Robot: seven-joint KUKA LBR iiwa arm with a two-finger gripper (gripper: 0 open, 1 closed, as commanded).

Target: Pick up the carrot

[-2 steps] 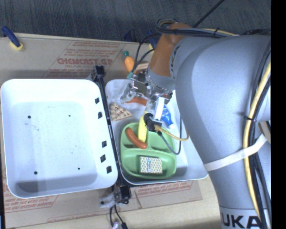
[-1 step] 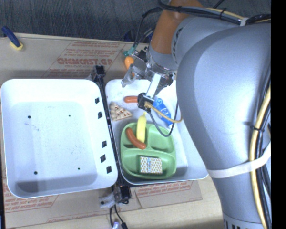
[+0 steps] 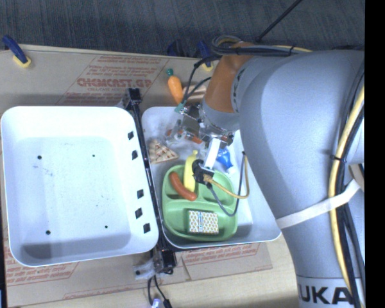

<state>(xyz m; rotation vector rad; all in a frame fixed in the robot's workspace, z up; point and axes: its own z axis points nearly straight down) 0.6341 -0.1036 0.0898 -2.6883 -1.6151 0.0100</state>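
The carrot (image 3: 174,87), orange with a small green top, lies on the cardboard just beyond the far rim of the right bin (image 3: 263,226), outside both bins. My gripper (image 3: 183,127) hangs over the far end of the right bin, a short way nearer the camera than the carrot and not touching it. Metal parts and cables crowd the gripper's tip. The grey arm covers the right side of that bin.
In the right bin a green compartment plate (image 3: 179,223) holds a red sausage (image 3: 181,186), a yellow banana (image 3: 190,172) and a square cracker (image 3: 203,222). A waffle piece (image 3: 160,151) and a blue item (image 3: 225,160) lie near the gripper. The left bin (image 3: 13,172) adjoins.
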